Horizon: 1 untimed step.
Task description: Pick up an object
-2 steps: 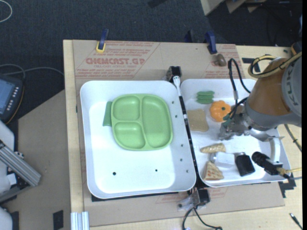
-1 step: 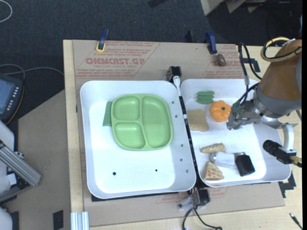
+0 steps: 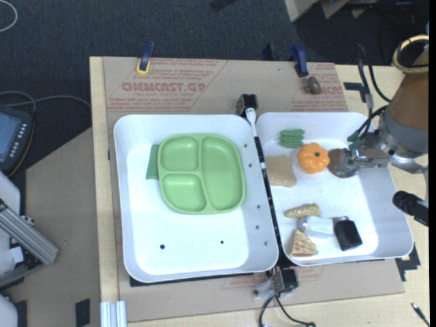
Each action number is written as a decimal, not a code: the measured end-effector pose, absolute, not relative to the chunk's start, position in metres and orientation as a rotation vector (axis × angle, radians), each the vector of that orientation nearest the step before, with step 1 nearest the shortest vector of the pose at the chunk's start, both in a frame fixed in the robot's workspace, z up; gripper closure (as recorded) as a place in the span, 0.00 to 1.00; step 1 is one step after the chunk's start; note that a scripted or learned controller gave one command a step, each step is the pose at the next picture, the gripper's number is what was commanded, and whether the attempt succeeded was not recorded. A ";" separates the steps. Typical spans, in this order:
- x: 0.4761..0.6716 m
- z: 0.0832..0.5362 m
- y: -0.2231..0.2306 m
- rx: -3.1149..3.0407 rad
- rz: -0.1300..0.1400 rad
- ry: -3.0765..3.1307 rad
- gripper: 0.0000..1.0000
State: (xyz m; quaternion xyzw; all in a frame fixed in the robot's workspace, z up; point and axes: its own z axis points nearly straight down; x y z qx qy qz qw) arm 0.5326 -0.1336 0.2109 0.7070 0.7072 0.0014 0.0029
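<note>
One fixed camera looks down at a slant on both bins, left bin [image 3: 136,203] and right bin [image 3: 381,210], from fairly high, arm [image 3: 409,114] entering right.

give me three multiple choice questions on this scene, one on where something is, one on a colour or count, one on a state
1. Where does the green divided plate lie?
A. in the left bin
B. in the right bin
C. on the floor

2. What colour is the small pumpkin?
A. blue
B. orange
C. white

3. How does the gripper stand to the pumpkin?
A. it has lifted the pumpkin high above the bins
B. it is low in the right bin, just right of the pumpkin
C. it is over the left bin, far from the pumpkin

Answers:
1 A, the plate lies inside the left bin's white floor.
2 B, it is orange with a green stem.
3 B, the gripper is beside the pumpkin, which sits on the floor of the right bin.
</note>
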 end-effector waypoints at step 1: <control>0.534 0.226 -0.134 2.218 0.003 2.220 1.00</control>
